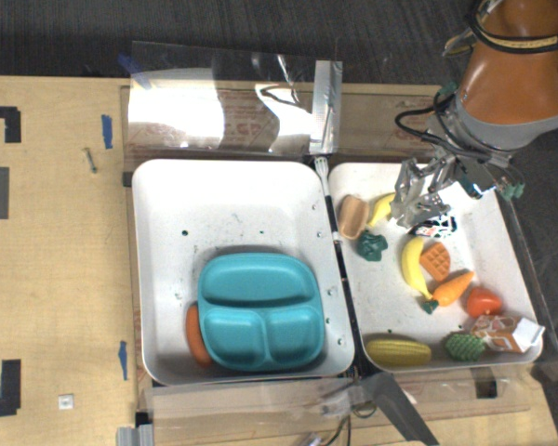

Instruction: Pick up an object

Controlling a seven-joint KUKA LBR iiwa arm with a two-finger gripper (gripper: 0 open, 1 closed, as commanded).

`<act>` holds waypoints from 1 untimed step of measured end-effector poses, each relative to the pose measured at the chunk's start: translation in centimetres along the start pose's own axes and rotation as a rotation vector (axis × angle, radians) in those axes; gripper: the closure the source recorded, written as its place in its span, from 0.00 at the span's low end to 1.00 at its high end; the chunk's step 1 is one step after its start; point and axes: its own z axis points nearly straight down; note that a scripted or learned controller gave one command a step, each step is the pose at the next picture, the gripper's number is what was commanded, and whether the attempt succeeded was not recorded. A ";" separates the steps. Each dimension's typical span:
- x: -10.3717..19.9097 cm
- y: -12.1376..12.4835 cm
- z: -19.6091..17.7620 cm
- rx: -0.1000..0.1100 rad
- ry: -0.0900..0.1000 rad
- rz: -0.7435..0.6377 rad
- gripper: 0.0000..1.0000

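In the left bin point(158, 203): teal divided tray point(260, 310) lying toward the near side, three compartments up; sliver of something orange point(194, 334) poking out from under its left edge

Between bins, at the far rim: strip of silver tape point(325, 108) running up over clear plastic sheeting

In the right bin point(511, 240), far-left corner: tan bun-shaped piece point(352, 216), small dark green broccoli-like toy point(371, 246) just beside it. At the near rim: yellow corn cob point(398, 350) lying flat. Mid-bin: yellow banana point(412, 266) touching a waffle-patterned orange piece point(436, 260); carrot point(449, 289) slanting just below; black-and-white patterned object point(436, 225) just above. Further right: red tomato point(484, 302), green bumpy item point(464, 345), crumpled wrapper-like packet point(510, 333) in the near-right corner

Above the far part of that bin: gripper point(418, 193) hanging off the grey and orange arm point(516, 54), down close by a yellow piece point(381, 208) and the patterned object; released or clenched, impossible to tell; nothing seen between the fingers
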 end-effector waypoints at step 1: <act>-1.6 -2.5 -2.4 0.004 -0.006 -0.158 1.00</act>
